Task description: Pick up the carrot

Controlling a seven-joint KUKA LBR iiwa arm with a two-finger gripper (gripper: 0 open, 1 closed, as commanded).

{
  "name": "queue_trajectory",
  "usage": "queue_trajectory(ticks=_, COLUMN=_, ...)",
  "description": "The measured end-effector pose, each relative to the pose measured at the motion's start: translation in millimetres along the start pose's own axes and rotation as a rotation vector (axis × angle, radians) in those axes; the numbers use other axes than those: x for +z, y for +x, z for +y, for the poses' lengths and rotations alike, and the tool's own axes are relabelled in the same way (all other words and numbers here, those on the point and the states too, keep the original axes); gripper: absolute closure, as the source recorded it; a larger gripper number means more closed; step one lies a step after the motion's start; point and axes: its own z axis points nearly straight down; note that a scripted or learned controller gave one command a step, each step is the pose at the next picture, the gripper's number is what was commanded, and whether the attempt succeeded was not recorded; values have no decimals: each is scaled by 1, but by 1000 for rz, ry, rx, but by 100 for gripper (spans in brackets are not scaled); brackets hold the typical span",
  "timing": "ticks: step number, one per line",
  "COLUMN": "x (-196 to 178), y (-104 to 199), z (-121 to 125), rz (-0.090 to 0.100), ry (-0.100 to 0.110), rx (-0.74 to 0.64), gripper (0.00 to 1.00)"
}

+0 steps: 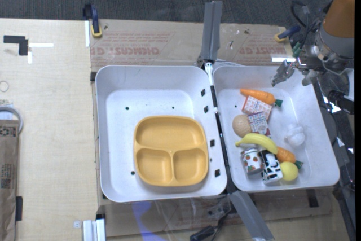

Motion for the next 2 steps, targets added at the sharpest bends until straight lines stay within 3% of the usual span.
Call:
queue_trajectory(ticks=1, x=120, y=9, z=35, rz=0, ry=-7, rx=-15, gripper=0)
queue_trajectory(ticks=2, x=108, y=10, z=36, rz=-1, ry=-10, rx=-18, gripper=100)
